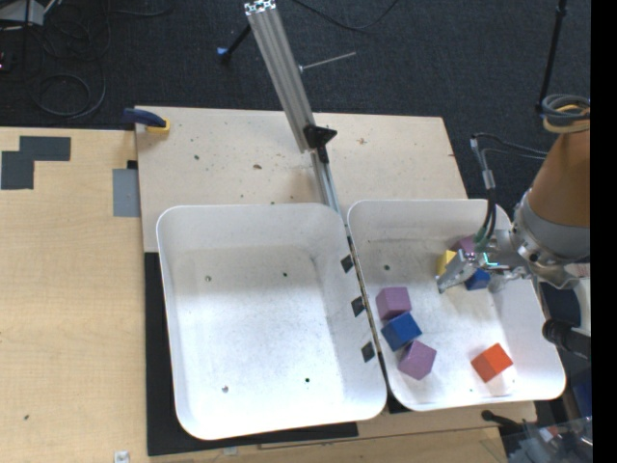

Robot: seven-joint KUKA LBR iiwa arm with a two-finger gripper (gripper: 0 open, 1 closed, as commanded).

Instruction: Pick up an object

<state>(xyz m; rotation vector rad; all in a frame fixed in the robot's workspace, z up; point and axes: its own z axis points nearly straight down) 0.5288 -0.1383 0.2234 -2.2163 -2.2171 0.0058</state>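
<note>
Over the right bin (549,379), near its right wall, the gripper (466,272) hangs low from the grey arm (554,230) with its orange band (569,177) above the wrist. Whether the claw is spread or closed I cannot tell, since its tip is lost in a tight cluster of small pieces: a yellow block (447,259), a pink block (467,247) just behind that and a dark blue piece (478,280) just to the gripper's near side. All three lie at or against the tip, yet none can be seen clearly between fingers. Toward the divider from the gripper, three cubes sit close together on the bin floor: a purple cube (393,302), a blue cube (401,330) touching it on the near side, and a second purple cube (417,359) nearer the front rim. An orange cube (493,363) lies apart from these, near the front right corner, below the gripper. Left of the divider sits the left bin (183,258). Behind both bins a slanted metal rail (284,70) rises from the bench (231,157).
</note>
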